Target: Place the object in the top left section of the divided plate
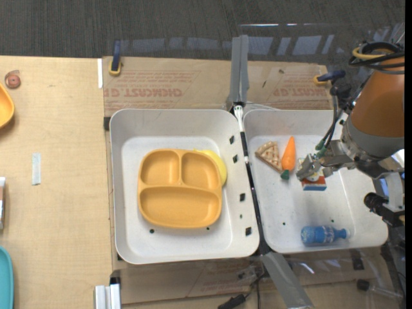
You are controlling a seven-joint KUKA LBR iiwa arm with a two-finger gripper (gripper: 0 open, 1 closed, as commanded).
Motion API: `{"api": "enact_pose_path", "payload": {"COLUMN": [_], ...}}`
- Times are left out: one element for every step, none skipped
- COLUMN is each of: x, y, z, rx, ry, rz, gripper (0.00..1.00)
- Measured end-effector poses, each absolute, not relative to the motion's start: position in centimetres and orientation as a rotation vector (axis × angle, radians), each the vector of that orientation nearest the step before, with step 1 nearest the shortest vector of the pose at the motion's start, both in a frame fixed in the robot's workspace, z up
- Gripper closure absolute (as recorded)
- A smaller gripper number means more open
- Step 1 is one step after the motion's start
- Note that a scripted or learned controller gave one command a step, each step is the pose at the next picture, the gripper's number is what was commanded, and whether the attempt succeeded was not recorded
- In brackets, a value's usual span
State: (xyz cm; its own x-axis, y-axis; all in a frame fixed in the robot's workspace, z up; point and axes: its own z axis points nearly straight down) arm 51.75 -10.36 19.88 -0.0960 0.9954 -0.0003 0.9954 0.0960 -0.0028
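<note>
The divided plate (180,188), orange with three sections, lies in the left bin (129,237), and its top left section holds nothing. The likely object of the task, a small red, white and blue item (314,184), rests on the floor of the right bin (283,237), directly beneath the gripper (310,169). The gripper hangs low over that item and may touch its top; contact cannot be confirmed, and whether the gripper is apart or together cannot be told from this angle, so no hold is recorded. Risks, as judged: the item is small and flat, and a closing grasp may slide off it or push it aside. The toy carrot (289,153) and the wedge-shaped pizza slice (269,154) lie just beside the gripper, and either could be nudged or taken by mistake. A carry to the left bin must clear the raised wall between the bins, where a weak hold could drop the item. The plate's sections adjoin closely, so a loose release may land it in the top right section. A blue bottle (324,235) lies well apart, near the front wall of the right bin.
</note>
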Motion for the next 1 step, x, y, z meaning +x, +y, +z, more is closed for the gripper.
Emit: {"api": "enact_pose_path", "payload": {"x": [53.37], "y": [-5.61], "z": [22.25], "rx": [-2.127], "ry": [-2.308], "rz": [0.007], "gripper": [1.00]}}
